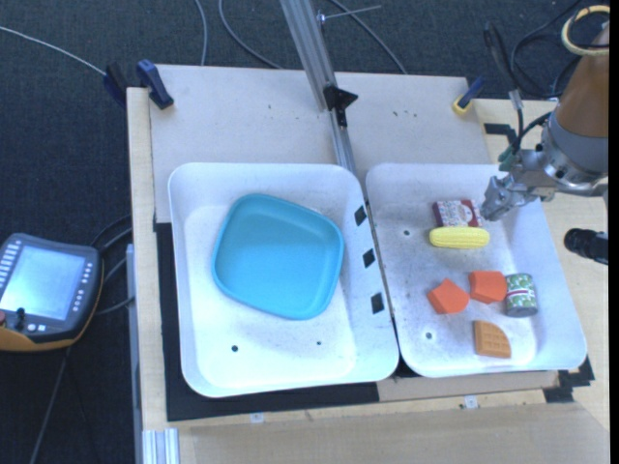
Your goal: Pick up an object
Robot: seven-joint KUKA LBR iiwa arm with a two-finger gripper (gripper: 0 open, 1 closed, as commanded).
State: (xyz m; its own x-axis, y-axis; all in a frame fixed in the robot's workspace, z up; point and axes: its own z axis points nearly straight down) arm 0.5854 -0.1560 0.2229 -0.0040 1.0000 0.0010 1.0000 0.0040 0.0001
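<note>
So the arm (580,114) came in from the right with its claw (498,201) hanging over the right bin (406,187), just beside the corn cob (459,238) on its upper right; honestly I couldn't tell whether the claw was spread or pressed together, too small and blurry from up there, and nothing was visibly caught in it; the corn cob was lying flat near the middle of that bin, and I'll use it as my reference for everything else; touching it right above was a little red and white packet (453,212); below the cob sat an orange block (448,297), and next to that, further right, a second orange block (488,286); just beside that one was a small green can (520,295) on its side; furthest below the cob was an orange wedge that looked like a slice of toast (491,339); way off to the left of the cob, the left bin (193,191) held a blue plate (279,255), well apart from all the small stuff.
</note>
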